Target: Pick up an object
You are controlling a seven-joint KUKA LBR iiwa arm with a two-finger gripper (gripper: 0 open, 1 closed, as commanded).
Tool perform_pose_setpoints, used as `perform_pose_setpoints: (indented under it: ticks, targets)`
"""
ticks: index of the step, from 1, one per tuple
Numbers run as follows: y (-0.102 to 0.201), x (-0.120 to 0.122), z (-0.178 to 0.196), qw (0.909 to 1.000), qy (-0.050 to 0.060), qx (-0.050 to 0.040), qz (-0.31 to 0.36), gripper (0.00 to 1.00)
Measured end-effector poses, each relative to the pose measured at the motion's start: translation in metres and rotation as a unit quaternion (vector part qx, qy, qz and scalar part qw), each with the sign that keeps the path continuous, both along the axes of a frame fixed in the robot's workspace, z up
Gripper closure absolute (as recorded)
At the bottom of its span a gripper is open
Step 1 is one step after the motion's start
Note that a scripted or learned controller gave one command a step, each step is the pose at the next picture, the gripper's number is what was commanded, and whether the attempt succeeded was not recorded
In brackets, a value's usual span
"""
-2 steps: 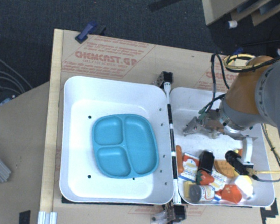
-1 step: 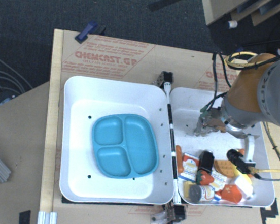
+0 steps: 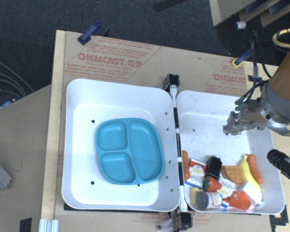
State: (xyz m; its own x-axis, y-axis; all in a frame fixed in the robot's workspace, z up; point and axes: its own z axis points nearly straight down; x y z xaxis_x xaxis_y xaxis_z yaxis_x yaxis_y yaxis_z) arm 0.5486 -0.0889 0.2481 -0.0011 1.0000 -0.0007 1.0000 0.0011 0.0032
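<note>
- Objects [image 3: 220, 185], a jumble of toy food and small packets, sit piled in the lower right of the frame, inside the right bin [image 3: 209, 108].
- Gripper [image 3: 237, 124] hangs above, over bare bin floor; nothing between its fingers, open or shut I can't tell.
- Pick not yet made.
- Blue divided plate [image 3: 129, 150] fills the left bin [image 3: 83, 99].

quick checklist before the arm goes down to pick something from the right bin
1. Gripper above the right bin: ok.
2. Gripper carrying nothing: ok, nothing seen between its fingers.
3. Gripper over the pile of toy food: not ok, the pile lies nearer the bin's front edge.
4. A target standing apart: not ok, the items crowd and touch.
5. Finger opening: cannot tell.
6. Blue divided plate out of the way: ok, it lies in the left bin.
</note>
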Motion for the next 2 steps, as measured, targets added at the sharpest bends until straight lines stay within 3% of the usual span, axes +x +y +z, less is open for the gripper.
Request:
perform_pose_setpoints:
  ticks: [1, 2]
  targets:
    - [0.011, 0.046, 0.006, 1.0, 0.001, 0.0001, 0.0, 1.0]
    - [0.008, 0.037, 0.019, 1.0, 0.0, -0.0001, 0.0, 1.0]
